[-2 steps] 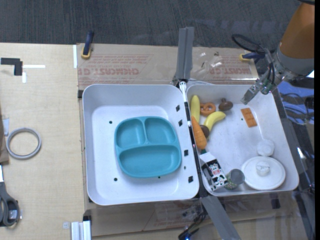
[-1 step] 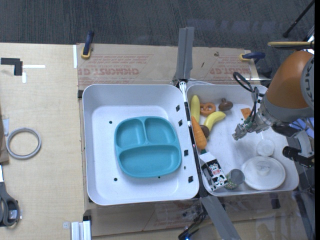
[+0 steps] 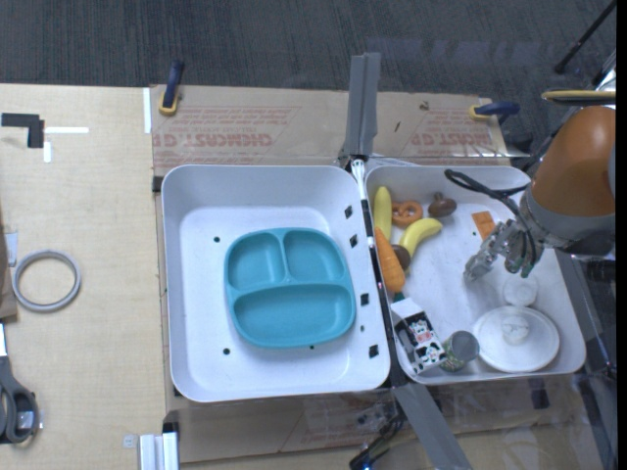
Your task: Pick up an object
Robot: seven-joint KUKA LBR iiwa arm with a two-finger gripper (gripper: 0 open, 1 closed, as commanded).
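Camera view: pincer hangs over right bin, fingers spread, nothing between them. Yellow banana lies curved near the bin's left wall, left of the pincer, apart from it. Orange carrot just below-left of it. White plate sits below the pincer. Blue tray in left bin.

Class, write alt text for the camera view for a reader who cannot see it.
A grey robot arm's gripper hangs over the right bin, which holds bananas, a carrot and a white plate. The left bin holds a blue divided tray.
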